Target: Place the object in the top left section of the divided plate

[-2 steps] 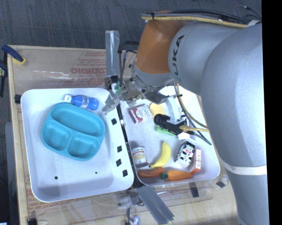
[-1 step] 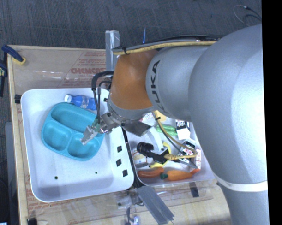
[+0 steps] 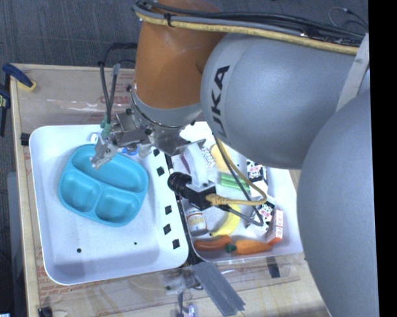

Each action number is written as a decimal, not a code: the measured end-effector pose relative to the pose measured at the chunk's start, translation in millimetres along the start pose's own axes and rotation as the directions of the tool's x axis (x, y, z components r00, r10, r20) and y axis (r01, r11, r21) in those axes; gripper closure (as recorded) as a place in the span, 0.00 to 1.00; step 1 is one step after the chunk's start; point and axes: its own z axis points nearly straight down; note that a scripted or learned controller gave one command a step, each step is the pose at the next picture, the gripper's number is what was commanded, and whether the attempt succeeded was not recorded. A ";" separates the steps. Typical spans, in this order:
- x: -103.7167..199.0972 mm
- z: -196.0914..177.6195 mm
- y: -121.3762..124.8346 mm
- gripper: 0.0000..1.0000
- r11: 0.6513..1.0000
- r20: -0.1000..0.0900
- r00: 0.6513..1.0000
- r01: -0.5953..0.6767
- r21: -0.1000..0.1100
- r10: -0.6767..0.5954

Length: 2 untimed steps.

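Observation:
A blue divided plate [image 3: 103, 187] lies in the left white bin [image 3: 72, 256]. My gripper [image 3: 106, 153] hangs over the plate's upper edge, at its top section near the far rim. Its grey fingers point down and left at the plate. A small blue-white piece shows by the wrist at about the plate's far right rim, and I cannot make out what it is. The big grey arm with its orange band covers the space behind.
The right bin [image 3: 286, 203] holds several items: a carrot [image 3: 250, 247], a banana [image 3: 228, 225], a small jar [image 3: 196, 223], a green piece [image 3: 230, 184] and small boxes. A black divider with white squares [image 3: 166, 208] runs between the bins.

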 end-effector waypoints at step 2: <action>-10.2 206.8 -39.3 0.00 0.989 -0.003 0.989 -0.151 -0.002 0.150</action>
